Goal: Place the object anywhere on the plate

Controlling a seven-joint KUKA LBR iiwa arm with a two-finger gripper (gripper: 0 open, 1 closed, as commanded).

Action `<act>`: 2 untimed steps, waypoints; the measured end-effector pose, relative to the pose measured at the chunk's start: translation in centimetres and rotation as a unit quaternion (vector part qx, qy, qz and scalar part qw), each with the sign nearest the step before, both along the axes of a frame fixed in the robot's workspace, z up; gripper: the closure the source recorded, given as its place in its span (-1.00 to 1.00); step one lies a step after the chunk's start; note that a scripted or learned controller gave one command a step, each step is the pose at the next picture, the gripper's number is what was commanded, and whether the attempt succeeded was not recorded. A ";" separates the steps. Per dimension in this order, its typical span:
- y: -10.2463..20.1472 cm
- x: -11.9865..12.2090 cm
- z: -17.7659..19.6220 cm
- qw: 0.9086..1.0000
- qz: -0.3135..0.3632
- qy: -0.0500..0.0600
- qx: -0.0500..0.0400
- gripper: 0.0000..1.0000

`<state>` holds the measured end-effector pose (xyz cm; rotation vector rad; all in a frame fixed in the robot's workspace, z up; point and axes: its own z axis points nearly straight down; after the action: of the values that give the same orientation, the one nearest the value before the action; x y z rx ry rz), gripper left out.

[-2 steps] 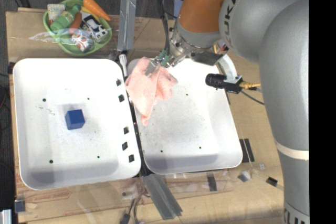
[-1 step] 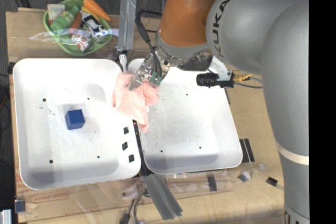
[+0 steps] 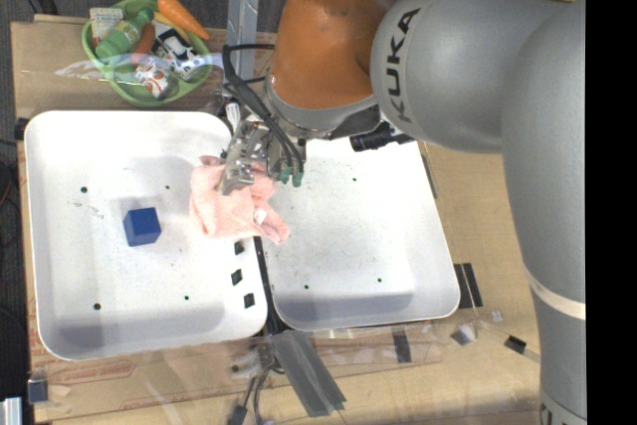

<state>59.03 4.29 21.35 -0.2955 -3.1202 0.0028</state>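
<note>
One arm (image 3: 438, 55) reaching left, gripper (image 3: 242, 164) over pink cloth (image 3: 234, 206)

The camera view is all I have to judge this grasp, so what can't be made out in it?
- Gripper: its tip blends into the pink cloth; open or shut is unclear.
- Cloth: whether it is lifted or resting on the bins' shared rim.
- Right bin: its far edge is hidden by the arm.
- Green bowl: contents too small to identify, apart from a carrot.

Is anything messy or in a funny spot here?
Yes. A crumpled pink cloth lies over the rims where the two bins meet, half in each, under the pincer. The blue cube sits neatly in the left bin.
</note>
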 end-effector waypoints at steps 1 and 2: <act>5.3 -2.6 -0.3 0.995 0.097 0.000 0.000 1.00; 8.9 -5.9 -0.3 0.995 0.098 0.000 0.000 1.00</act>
<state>53.08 13.20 21.09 0.0120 -3.1353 0.0033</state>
